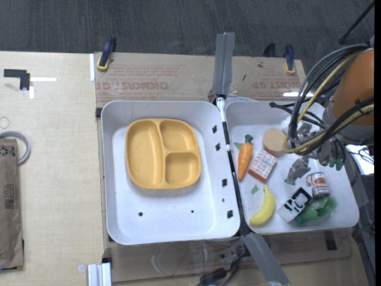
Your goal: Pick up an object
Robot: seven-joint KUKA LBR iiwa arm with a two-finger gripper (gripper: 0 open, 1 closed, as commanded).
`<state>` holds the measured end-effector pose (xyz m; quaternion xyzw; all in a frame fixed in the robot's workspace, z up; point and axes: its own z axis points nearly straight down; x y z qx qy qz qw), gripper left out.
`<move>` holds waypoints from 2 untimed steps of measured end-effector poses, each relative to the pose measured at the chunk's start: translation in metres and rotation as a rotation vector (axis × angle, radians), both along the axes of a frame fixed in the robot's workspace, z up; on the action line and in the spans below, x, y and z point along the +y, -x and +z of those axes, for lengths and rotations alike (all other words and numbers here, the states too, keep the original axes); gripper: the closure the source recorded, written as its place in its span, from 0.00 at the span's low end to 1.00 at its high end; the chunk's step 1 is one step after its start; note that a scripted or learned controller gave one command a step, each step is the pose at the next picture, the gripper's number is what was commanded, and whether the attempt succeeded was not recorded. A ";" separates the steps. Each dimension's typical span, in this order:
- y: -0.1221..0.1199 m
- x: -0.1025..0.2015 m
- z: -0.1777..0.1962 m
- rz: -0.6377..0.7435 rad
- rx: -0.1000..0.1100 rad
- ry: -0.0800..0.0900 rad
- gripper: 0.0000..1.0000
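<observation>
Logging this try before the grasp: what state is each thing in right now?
yellow divided plate: flat in left bin, compartments empty
carrot: lying in right bin
banana: lying in right bin, apart from carrot
small can: on its side
gripper: low over right bin, holding nothing visible

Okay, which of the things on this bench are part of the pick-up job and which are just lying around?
Job: gripper, right bin, carrot, banana, red-and-white box, small can, tan round block.

Lying about: yellow divided plate, left bin, blue clamps, brown bag.
</observation>
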<state>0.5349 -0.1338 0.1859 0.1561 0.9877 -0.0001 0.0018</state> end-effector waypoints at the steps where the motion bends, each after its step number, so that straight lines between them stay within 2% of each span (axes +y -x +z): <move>1: -0.006 0.011 -0.088 0.145 -0.010 0.004 0.00; 2: 0.005 -0.029 -0.053 0.417 -0.001 0.001 0.00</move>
